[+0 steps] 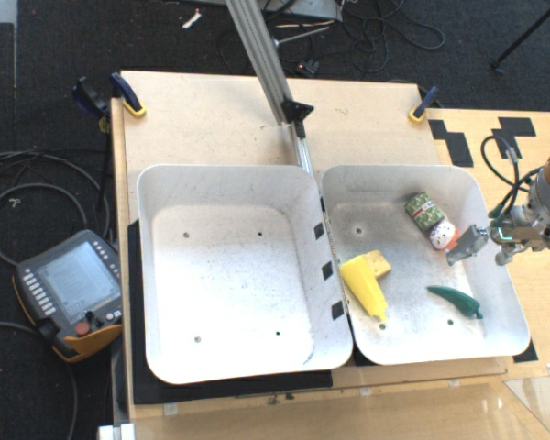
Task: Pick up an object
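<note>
In the right bin (412,342) lie three objects. A yellow banana-shaped piece (363,284) rests near the bin's left wall, on a small yellow block. A green camouflage can (426,212) lies towards the back right, with a white and red ball (443,236) touching its near end. A dark green curved piece (456,301) lies near the front right. My gripper (484,250) hangs over the bin's right rim, just right of the ball, open with nothing between its fingers (465,245).
The left bin (225,273) stands beside the right one, a black divider strip between them. A slanted metal bar (261,49) rises behind the bins. A teach pendant (69,287) lies off the bench to the left.
</note>
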Available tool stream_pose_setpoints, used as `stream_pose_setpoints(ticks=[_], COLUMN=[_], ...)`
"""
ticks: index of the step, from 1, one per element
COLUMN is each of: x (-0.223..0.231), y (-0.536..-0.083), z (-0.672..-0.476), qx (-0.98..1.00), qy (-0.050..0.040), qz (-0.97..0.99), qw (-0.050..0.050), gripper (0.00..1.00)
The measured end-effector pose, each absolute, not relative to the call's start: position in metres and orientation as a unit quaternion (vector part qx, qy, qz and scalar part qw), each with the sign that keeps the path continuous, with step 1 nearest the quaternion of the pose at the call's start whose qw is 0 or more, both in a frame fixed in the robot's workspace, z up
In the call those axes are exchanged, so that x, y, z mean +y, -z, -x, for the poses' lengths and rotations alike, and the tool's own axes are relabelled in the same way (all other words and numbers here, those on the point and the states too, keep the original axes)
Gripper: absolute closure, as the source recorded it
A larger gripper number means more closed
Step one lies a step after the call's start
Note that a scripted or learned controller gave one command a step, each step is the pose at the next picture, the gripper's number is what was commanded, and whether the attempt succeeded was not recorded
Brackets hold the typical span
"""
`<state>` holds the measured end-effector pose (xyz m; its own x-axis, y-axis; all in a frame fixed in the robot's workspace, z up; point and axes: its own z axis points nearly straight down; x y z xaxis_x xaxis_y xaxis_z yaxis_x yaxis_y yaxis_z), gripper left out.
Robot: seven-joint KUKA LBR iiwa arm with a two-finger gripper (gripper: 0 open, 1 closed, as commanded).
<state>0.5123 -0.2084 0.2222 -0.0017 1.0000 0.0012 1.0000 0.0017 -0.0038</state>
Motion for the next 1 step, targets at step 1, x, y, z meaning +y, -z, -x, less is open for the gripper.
stream_pose_setpoints(ticks=[1], x=[-0.2084], y=[-0.2240], z=[-0.5131], qx=[-0.707], qy=[-0.0001], qz=[0.707], qw=[0.000], gripper=[0.00])
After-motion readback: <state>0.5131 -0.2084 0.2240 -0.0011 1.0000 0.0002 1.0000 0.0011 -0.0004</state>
